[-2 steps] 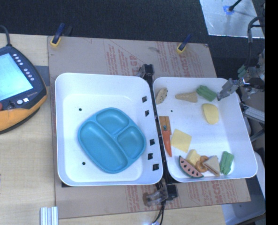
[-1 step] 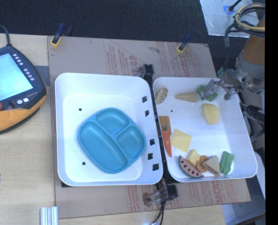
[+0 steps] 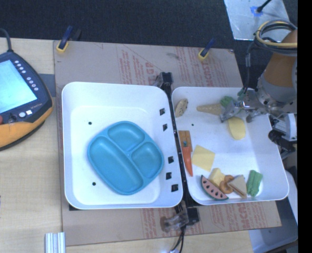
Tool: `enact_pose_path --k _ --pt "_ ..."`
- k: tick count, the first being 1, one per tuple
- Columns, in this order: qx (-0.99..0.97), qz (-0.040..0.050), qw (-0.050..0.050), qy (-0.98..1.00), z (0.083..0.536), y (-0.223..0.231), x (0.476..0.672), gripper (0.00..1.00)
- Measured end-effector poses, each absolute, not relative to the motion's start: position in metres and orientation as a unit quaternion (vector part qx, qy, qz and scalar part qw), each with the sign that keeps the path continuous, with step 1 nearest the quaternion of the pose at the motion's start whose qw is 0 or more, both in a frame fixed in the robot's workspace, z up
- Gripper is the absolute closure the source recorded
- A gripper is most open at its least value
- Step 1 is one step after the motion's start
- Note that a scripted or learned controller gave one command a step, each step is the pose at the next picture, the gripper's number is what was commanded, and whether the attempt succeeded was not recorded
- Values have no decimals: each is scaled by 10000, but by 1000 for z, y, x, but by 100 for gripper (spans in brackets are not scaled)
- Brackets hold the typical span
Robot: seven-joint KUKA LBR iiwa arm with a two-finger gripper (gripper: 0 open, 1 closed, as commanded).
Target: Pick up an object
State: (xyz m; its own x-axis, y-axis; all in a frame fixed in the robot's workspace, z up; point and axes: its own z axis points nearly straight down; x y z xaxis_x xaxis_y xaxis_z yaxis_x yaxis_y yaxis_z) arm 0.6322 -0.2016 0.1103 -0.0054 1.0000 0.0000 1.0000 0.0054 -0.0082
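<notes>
Gripper [image 3: 242, 109] sits low in right bin [image 3: 269, 141], just above yellow piece [image 3: 237, 128]. Finger state can't be told. Descent should be centred on it before closing.

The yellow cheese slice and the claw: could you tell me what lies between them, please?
In the camera view, a pale yellow piece lies between the cheese slice and the claw.

A light-blue divided plate [image 3: 125, 157] lies in a white bin [image 3: 71, 141]; the other white bin [image 3: 274, 186] holds a yellow cheese slice [image 3: 203, 157], red-and-green watermelon slice [image 3: 213, 188] and orange carrot [image 3: 187, 157].
</notes>
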Motion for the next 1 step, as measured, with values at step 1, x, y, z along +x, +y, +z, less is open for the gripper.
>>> enact_pose_path --k 1 --pt "-7044 12 -31 -7098 94 -173 614 0"
